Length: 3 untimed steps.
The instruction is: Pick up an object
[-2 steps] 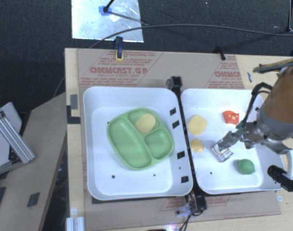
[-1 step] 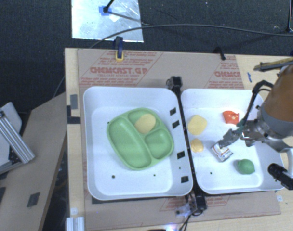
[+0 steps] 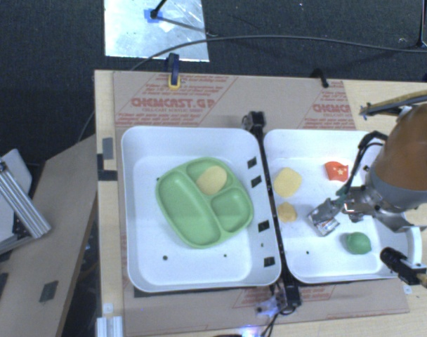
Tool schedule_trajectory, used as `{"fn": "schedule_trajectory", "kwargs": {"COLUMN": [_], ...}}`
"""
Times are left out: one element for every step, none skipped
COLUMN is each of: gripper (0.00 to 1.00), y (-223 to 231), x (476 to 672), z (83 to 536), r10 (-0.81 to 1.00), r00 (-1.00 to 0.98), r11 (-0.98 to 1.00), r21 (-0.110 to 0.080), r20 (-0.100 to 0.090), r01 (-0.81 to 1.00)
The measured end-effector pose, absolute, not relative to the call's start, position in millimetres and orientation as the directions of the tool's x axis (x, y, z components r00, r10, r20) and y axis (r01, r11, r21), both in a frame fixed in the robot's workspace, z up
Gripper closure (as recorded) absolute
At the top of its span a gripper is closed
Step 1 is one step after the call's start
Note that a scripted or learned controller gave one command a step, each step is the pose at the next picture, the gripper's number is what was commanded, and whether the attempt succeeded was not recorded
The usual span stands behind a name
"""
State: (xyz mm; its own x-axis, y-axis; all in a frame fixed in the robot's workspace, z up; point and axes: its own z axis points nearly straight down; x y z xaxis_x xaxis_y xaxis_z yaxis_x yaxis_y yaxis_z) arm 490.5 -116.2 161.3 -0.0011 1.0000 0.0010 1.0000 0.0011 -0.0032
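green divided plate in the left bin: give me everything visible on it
The green divided plate looks like matte plastic, roughly round with softened corners, moulded into three compartments: one long section along its left side and two smaller ones on the right. It lies flat, upright, near the centre of the left bin, turned at an angle. A pale yellow object sits in its upper right compartment. Nothing else touches it.

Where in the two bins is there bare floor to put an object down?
Left bin: free strip along the front, below the green plate. Right bin: free at the back, above the yellow pieces, and front left. Crowded around the gripper, red piece, green ball.
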Motion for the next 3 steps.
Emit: {"fn": "schedule_trajectory", "kwargs": {"gripper": [0.0, 0.0, 1.0], "y": [-110, -110, -110], "x": [494.2, 494.5, 496.2], "z": [101, 84, 96], "r10": [1.0, 1.0, 1.0], "r00": [-0.001, 0.0, 0.0], "r11": [0.001, 0.0, 0.0], "r21": [-0.004, -0.001, 0.004], "r20": [0.002, 0.001, 0.0], "r01": [1.0, 1.0, 1.0]}}
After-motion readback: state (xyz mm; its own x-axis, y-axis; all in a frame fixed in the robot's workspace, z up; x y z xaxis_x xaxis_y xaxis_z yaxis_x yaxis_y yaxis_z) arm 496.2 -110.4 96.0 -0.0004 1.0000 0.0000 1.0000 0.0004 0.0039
